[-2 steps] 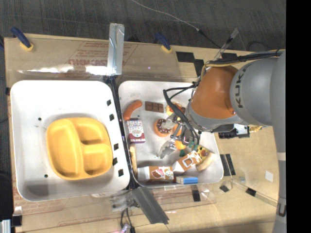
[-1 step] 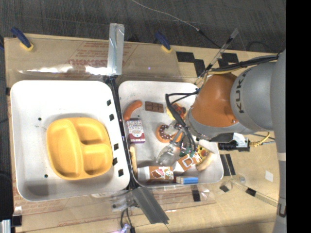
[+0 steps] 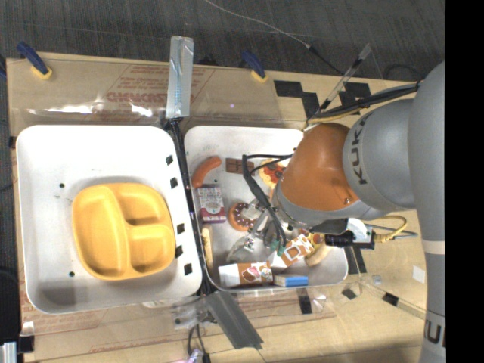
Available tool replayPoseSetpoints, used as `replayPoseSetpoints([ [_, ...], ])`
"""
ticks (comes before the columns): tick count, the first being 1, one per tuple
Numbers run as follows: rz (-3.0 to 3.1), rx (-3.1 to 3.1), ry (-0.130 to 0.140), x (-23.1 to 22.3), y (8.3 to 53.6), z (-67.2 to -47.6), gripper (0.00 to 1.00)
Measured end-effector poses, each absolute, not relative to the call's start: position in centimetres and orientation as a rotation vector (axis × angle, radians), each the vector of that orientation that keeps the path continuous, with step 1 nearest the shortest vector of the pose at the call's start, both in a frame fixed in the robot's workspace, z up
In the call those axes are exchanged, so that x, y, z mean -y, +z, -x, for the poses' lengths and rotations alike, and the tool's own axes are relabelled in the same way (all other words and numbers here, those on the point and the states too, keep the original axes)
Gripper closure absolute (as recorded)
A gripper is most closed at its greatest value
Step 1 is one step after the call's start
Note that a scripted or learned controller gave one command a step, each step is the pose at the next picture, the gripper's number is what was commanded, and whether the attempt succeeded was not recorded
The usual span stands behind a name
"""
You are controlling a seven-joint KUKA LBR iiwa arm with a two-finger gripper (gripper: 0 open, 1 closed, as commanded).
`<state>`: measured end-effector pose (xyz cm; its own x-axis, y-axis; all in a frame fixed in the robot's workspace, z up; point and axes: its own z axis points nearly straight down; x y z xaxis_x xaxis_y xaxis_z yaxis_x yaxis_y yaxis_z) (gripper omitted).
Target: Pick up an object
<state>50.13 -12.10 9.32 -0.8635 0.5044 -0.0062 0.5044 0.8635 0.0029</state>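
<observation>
I see the arm (image 3: 378,157) reaching over the right bin (image 3: 227,138), its claw (image 3: 261,237) low among the clutter there, though I cannot tell whether it grips anything. Around it lie a sausage (image 3: 205,170), a small packet (image 3: 210,205), a chocolate doughnut (image 3: 242,215) and a tube (image 3: 257,274) along the near wall. The left bin (image 3: 45,157) holds a yellow divided tray (image 3: 123,229).

strewn across the right white bin (image 3: 227,138): a brown sausage-shaped toy (image 3: 205,170) near the left wall, a small maroon-and-white packet (image 3: 210,204) below it, a round chocolate doughnut (image 3: 242,215) alongside, a brown-labelled tube (image 3: 245,274) lying flat along the near edge.
</observation>
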Motion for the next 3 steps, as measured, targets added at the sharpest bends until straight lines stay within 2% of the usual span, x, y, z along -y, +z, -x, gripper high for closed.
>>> replayPoseSetpoints([
  [1, -0.978, -2.985, 0.001, 10.0, 9.2, -54.6, 0.00],
  [2, -0.971, -2.971, -0.006, 10.3, 10.5, -54.9, 1.00],
  [3, -0.935, -2.985, 0.003, 10.3, 26.1, -60.1, 1.00],
])
